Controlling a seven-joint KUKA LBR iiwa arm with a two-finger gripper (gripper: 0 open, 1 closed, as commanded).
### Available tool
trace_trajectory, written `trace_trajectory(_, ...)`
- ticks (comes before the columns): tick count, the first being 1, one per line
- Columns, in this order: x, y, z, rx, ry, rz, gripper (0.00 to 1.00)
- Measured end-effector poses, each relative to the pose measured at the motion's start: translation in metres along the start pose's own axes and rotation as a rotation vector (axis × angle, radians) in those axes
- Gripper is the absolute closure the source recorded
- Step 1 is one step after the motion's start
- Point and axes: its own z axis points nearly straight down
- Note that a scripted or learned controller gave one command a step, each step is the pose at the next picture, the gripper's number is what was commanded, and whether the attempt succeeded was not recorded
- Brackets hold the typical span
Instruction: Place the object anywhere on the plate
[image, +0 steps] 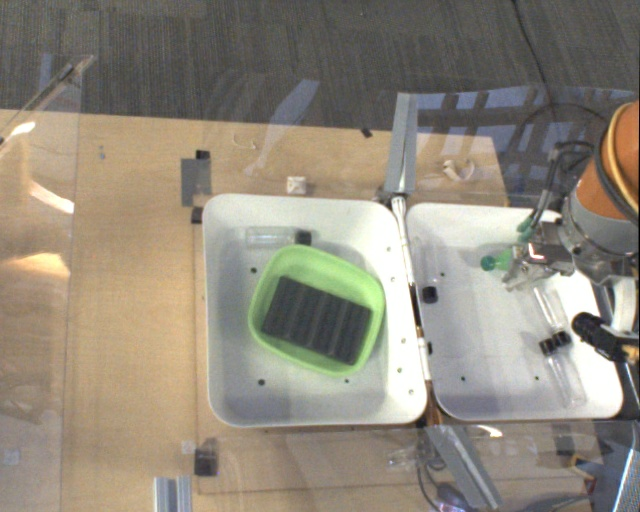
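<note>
While the dark ribbed object lies on the green plate, hand well apart, grip state unclear.

A pale wooden bench top fills most of the view, its far edge running across the upper part of the scene. Beyond that far edge lies a dark grey ribbed carpet floor. A clear plastic sheet covers the bench's left side, catching bright patches of reflected light near the left edge. A grey metal bar runs from the far edge toward the bench's middle. A small dark metal bracket sits left of that bar, and a small pale cube rests near the far edge. Another small dark bracket stands near the bench's near edge.
</note>
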Motion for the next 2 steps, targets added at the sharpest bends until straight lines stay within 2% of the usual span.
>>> trace_trajectory(1, 0.066, -0.001, 0.029, 0.001, 0.000, -0.141, 1.00)
trace_trajectory(2, 0.139, -0.022, 0.037, 0.003, 0.001, -0.164, 1.00)
